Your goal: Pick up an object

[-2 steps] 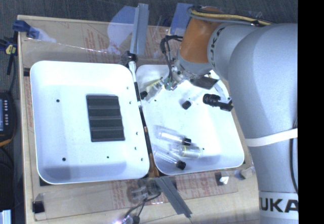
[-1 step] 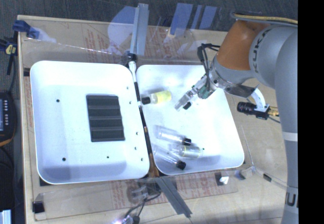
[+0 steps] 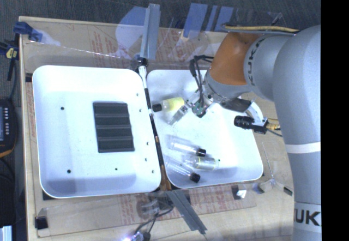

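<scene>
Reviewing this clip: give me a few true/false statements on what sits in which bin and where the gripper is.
1. The dark ribbed block lies in the left bin. True.
2. The gripper is over the left bin. False: it is over the right bin, near its far end.
3. A yellow-green object lies in the right bin beside the gripper. True.
4. The clear bottles with black caps lie in the left bin. False: they lie in the right bin's near half.
</scene>
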`<state>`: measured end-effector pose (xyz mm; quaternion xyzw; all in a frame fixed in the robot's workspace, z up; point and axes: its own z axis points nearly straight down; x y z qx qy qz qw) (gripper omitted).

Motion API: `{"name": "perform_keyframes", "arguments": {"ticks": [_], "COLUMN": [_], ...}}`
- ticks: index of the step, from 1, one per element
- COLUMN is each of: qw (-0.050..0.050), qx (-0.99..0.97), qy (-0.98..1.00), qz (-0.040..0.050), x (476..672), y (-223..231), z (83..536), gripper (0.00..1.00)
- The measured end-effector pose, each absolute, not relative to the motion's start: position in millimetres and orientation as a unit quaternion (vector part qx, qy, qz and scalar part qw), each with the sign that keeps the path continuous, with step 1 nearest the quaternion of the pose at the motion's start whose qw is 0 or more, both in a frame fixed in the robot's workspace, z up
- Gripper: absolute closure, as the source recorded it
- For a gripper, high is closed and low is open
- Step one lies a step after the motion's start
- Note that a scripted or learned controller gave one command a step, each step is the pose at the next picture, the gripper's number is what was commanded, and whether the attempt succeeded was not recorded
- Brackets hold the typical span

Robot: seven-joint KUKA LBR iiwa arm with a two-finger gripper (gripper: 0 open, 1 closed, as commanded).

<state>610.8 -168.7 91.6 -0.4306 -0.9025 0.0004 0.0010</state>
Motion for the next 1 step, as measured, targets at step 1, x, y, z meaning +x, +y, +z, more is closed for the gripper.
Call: {"name": "perform_keyframes", "arguments": {"ticks": [1], "qw": [-0.006], "qx": [-0.406], "qy": [-0.914], "qz": [0.0038], "x": [648.5], "y": [-134.6], "z": [100.7], "gripper": [0.00]}}
